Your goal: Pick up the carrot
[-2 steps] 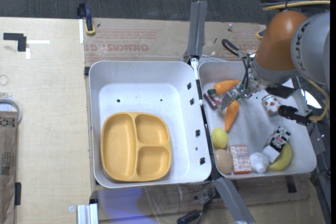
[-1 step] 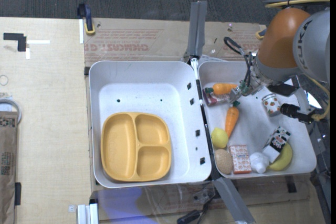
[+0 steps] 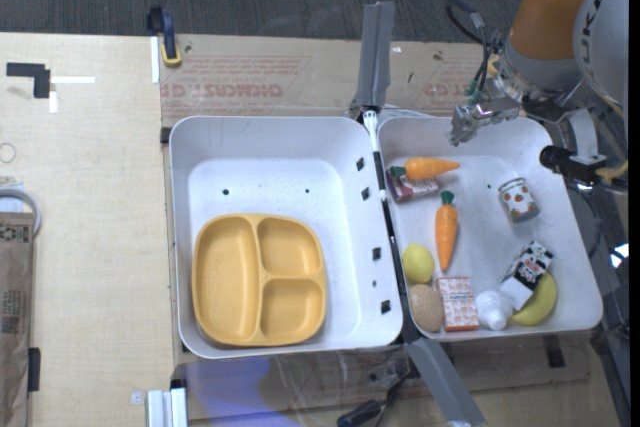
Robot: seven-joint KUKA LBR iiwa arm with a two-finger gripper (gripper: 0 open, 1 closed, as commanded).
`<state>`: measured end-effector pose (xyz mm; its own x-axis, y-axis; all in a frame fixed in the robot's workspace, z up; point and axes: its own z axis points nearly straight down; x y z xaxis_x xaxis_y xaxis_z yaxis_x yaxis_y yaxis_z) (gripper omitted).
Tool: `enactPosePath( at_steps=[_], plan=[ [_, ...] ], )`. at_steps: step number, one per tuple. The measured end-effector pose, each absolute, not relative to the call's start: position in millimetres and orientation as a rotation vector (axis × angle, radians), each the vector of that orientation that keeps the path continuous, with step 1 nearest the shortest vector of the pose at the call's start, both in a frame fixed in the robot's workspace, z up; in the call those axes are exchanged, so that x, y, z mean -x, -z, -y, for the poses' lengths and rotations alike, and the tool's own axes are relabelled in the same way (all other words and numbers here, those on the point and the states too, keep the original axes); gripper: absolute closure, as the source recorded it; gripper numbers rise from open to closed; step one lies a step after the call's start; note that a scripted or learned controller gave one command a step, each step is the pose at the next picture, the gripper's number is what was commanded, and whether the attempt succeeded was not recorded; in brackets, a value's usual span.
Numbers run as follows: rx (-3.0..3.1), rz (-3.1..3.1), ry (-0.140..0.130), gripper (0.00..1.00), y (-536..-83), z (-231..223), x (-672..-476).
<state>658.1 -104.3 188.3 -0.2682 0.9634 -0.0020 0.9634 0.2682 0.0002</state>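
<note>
Below the claw (image 3: 470, 118), 2 carrots lie in the right bin (image 3: 570, 215): the near carrot (image 3: 445, 228) upright, another (image 3: 432, 168) crosswise. Claw state: cannot tell. Approach step; next, descend onto 1.

Two carrots (image 3: 432, 168) (image 3: 446, 228), one yellow plate (image 3: 260, 277), one banana (image 3: 537, 302), one lemon (image 3: 418, 263), perhaps one egg (image 3: 426, 307).
</note>
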Motion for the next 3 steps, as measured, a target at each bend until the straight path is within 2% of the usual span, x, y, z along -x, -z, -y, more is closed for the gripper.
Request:
enactPosePath(
  at_steps=[1, 2, 3],
  plan=[
    [-1.900, -2.500, 0.002, 0.00, -188, 104, -658.0],
    [-1.574, -2.720, 0.001, 0.00, -108, 115, -561.8],
    [-1.214, -2.897, -0.001, 0.00, -92, 112, -577.9]
  ],
)
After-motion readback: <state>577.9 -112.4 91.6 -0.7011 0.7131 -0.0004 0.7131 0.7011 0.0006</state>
